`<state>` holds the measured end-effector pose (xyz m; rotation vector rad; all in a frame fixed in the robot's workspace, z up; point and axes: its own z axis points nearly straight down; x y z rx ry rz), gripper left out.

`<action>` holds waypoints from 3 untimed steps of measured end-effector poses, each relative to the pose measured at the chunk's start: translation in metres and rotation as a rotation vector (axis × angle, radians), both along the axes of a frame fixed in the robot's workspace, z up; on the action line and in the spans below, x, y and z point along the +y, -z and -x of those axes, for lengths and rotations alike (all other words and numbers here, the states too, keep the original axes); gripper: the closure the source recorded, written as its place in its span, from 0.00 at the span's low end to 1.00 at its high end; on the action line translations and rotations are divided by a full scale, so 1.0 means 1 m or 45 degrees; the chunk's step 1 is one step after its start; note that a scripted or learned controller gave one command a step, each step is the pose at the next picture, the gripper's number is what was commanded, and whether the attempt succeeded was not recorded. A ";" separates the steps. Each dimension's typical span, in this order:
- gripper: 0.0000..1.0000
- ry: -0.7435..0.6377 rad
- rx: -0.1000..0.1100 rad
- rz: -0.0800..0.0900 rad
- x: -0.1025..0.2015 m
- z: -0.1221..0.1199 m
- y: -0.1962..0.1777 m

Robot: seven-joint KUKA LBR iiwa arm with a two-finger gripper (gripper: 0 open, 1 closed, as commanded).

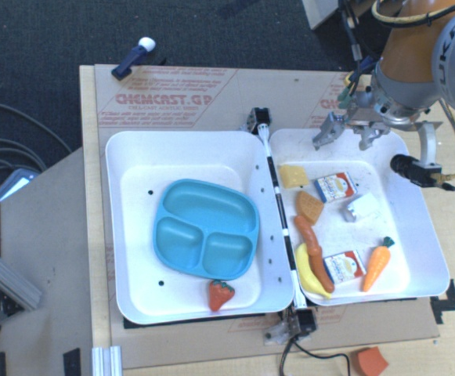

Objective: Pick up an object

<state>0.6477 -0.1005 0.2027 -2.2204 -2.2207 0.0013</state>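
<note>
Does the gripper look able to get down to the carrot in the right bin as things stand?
Probably yes. The carrot lies uncovered near the right bin's front corner, apart from the cartons, while the gripper hangs above the bin's far edge.

Two white bins (125, 233) (423, 233). One blue plate (205, 227) and one strawberry (221, 294). Two small cartons (335, 186) (344, 266), one carrot (376, 264), one banana (308, 274), one sausage (314, 247), one cheese wedge (294, 176), one biscuit (309, 207), one white block (362, 207).

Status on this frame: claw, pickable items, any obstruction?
Claw open, nothing between its fingers, over right bin's far edge. Nearest items: cheese wedge, small carton. Nothing blocking them.
</note>
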 end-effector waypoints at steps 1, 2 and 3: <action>0.00 0.000 -0.002 0.001 -0.001 0.009 0.103; 0.00 -0.001 -0.020 0.006 -0.001 0.063 0.113; 1.00 0.002 -0.024 0.010 -0.003 0.063 0.102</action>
